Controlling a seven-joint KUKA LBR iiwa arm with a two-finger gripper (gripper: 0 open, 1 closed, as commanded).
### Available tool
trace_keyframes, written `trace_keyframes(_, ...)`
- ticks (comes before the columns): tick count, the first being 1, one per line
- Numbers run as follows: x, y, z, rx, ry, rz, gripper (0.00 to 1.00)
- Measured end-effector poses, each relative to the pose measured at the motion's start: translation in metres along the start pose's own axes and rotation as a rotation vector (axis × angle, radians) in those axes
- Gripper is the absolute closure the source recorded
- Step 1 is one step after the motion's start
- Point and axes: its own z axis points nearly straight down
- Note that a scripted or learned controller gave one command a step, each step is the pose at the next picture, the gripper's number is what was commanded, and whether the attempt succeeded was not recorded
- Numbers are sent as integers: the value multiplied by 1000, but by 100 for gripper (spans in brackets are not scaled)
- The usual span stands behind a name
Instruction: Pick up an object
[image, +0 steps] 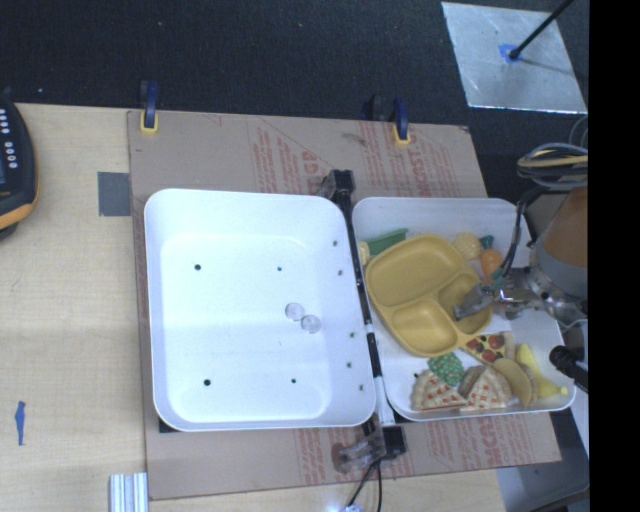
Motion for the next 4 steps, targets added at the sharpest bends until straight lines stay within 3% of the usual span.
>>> trace_keyframes(1,1,-52,-1,2,2,3,0)
trace_keyframes(2,0,-49,-12,-3,0,2,100)
trace_keyframes(3,10,4,-54,-5,-5,1,100)
trace_keyframes(4,25,33,-29,3,-5,9,100)
